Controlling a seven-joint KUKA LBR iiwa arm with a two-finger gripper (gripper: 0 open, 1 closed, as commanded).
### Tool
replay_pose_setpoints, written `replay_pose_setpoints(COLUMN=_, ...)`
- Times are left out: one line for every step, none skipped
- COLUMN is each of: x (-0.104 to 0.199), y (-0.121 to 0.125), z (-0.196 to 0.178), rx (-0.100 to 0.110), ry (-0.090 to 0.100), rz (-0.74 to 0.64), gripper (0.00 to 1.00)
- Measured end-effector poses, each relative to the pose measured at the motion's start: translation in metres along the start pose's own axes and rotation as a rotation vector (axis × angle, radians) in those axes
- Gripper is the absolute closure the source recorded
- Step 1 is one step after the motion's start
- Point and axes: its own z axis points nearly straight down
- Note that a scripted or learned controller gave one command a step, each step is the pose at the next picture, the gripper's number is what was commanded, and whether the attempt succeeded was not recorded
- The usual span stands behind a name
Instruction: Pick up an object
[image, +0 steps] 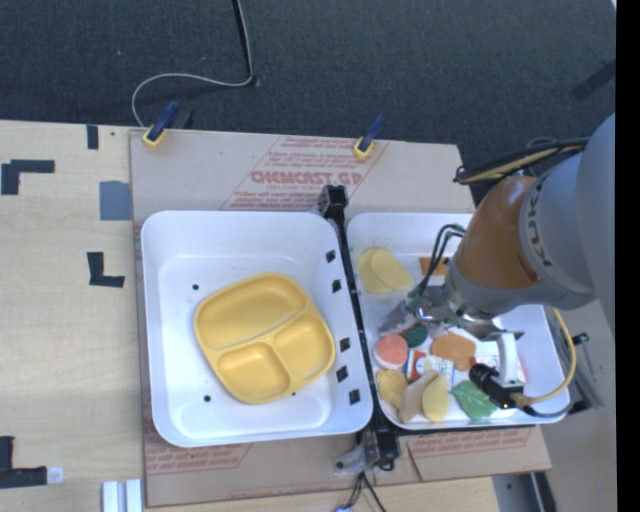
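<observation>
Arm (520, 245) reaches over the right bin (552, 330) — claw (415, 312) low among toy food (425, 385), its state impossible to tell — yellow tray (262, 337) left.

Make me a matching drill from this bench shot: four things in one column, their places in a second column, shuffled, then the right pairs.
Things:
1. yellow divided plate
2. green piece
3. red round piece
4. blue clip

Places:
A. near front right corner of the right bin
B. on the far edge of the cardboard sheet
C. in the left bin
D. right bin, close to the divider between the bins

Pairs: 1-C, 2-A, 3-D, 4-B
</observation>
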Motion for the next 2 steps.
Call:
replay_pose_setpoints(x=0.000, y=0.001, z=-0.010, rx=0.002, ry=0.000, rz=0.000, gripper=1.00)
replay_pose_setpoints(x=0.085, y=0.052, z=-0.103, rx=-0.003, ry=0.003, rz=-0.010, gripper=1.00)
